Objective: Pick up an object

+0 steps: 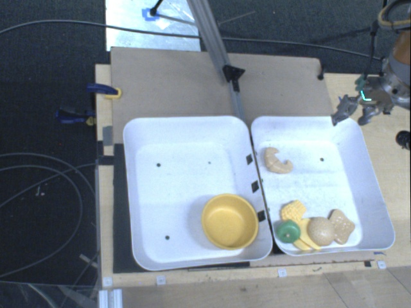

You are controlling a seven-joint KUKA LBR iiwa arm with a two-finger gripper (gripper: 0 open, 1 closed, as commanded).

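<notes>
White plastic forms the two shallow bins that are seen side by side on the bench from the one camera above. The claw (355,112) is found at the upper right of the view, over the far right corner of the right bin (372,172), with its two dark fingers spread apart and nothing between them. The wrist behind it is seen as a grey body with a small green light.

Every object is placed to the left of the claw and nearer the camera. Closest to the claw, though well apart from it, a tan croissant-shaped piece (277,161) is seen lying alone in the far left part of the right bin. Further down, in the near part of that bin, four things are packed together: a yellow corn cob (294,212), a green round piece (288,231) touching it at the bin's left wall, a beige round bun (320,230) just beside these, and a tan biscuit-like piece (341,225) touching the bun on its right.

In the left bin (154,172), well apart from the claw, a yellow bowl (229,221) is seen standing upright in the near right corner.

A grey pole (212,37) is seen slanting across the brown board beyond the bins.
</notes>
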